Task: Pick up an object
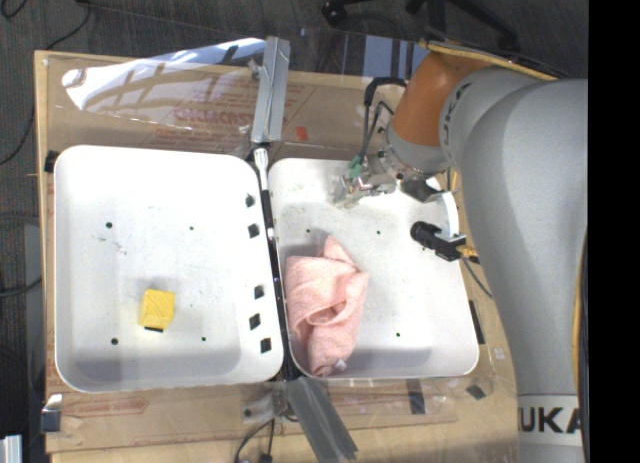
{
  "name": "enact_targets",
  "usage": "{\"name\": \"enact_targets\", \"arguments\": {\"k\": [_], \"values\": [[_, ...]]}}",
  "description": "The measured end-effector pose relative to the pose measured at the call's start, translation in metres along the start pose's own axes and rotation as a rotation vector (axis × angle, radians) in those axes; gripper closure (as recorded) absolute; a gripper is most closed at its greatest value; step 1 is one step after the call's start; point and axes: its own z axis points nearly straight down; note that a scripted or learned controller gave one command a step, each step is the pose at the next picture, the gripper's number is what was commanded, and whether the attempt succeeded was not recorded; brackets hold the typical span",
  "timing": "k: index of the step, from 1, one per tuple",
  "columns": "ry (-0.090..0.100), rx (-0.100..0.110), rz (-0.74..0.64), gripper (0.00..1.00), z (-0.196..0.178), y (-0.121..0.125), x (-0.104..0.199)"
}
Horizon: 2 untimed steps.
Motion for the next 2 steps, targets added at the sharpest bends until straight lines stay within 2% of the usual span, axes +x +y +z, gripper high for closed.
{"name": "enact_targets", "arguments": {"k": [1, 2], "values": [[0.001, 0.002, -0.024, 1.00, 0.000, -0.016, -0.015], [0.000, 0.001, 0.036, 1.00, 0.000, -0.085, -0.006]]}}
